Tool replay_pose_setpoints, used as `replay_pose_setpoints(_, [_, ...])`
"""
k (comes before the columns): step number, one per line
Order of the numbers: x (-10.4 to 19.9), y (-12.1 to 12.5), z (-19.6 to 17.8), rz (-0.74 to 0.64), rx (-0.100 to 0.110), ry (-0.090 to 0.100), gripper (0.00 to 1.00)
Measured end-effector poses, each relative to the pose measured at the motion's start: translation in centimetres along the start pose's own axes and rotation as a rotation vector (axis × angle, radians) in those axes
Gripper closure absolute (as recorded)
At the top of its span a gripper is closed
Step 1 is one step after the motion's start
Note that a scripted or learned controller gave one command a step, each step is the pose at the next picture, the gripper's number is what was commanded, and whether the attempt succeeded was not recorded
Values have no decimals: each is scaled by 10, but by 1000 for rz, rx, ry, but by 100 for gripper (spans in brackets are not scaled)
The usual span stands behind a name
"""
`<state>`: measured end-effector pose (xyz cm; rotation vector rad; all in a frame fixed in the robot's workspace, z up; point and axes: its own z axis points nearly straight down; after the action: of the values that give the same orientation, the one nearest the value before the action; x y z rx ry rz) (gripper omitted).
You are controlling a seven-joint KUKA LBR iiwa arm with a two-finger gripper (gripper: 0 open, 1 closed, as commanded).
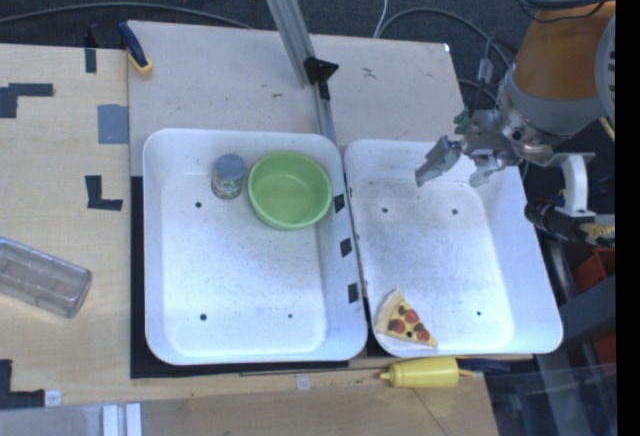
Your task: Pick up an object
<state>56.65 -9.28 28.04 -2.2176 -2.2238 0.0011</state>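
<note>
Gripper (459, 169) above far edge of right bin (520, 314), fingers spread apart, nothing between them. Toy pizza slice (404, 320) at right bin's near left corner, well apart from gripper. Green bowl (290, 189) and small jar (229, 176) just beside each other in left bin (240, 324). Yellow bottle (424, 373) on bench edge.

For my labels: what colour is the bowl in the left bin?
Light green bowl, seen in the camera view.
</note>
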Motion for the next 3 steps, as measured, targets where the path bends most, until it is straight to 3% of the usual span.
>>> replay_pose_setpoints(1, [0, 0, 0, 0, 0, 0, 0])
replay_pose_setpoints(3, [-10, -12, 116, 2, 7, 0, 0])
